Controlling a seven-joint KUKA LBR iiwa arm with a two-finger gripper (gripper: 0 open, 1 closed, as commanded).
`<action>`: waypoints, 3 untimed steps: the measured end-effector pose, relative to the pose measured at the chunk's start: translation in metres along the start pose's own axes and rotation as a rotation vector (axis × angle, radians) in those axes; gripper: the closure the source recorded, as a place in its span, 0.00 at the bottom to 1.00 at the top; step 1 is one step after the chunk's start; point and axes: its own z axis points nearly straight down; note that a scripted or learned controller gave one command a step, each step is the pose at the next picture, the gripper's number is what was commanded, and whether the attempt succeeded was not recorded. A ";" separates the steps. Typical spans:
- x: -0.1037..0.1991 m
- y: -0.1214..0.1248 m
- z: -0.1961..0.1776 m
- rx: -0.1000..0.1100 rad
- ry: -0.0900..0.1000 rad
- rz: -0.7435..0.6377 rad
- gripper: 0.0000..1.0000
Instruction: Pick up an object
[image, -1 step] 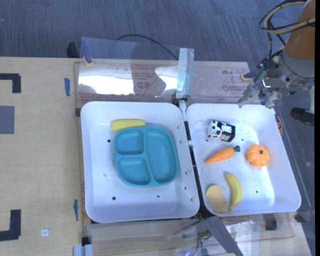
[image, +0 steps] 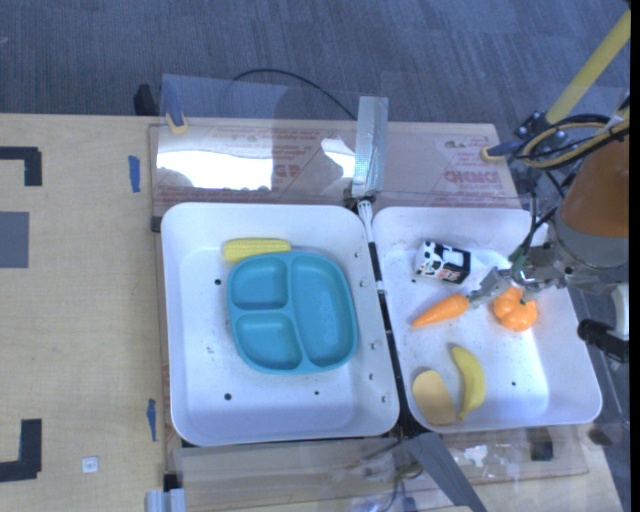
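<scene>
In the right bin (image: 560, 400) lie an orange carrot (image: 441, 310), a small orange pepper-like toy (image: 516, 313), a yellow banana (image: 468, 378), a tan rounded piece (image: 432, 396) and a black-and-white toy (image: 443, 262). My gripper (image: 499, 286) is low in this bin, between the thick end of the carrot and the top of the orange toy, close to both. I see nothing held in it. The grey wrist with its orange band comes in from the right and hides the bin's far right corner.
The left bin (image: 190, 330) holds a blue divided plate (image: 293, 310) with a yellow corn cob (image: 256, 248) just behind it. A clear panel and a metal post (image: 370, 145) stand behind the bins. Cables (image: 550, 135) hang at the upper right.
</scene>
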 end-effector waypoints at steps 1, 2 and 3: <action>-0.019 0.001 0.050 -0.014 -0.006 0.023 0.00; 0.045 0.065 0.049 -0.016 -0.003 -0.090 0.00; 0.042 0.067 0.036 -0.025 -0.009 -0.089 1.00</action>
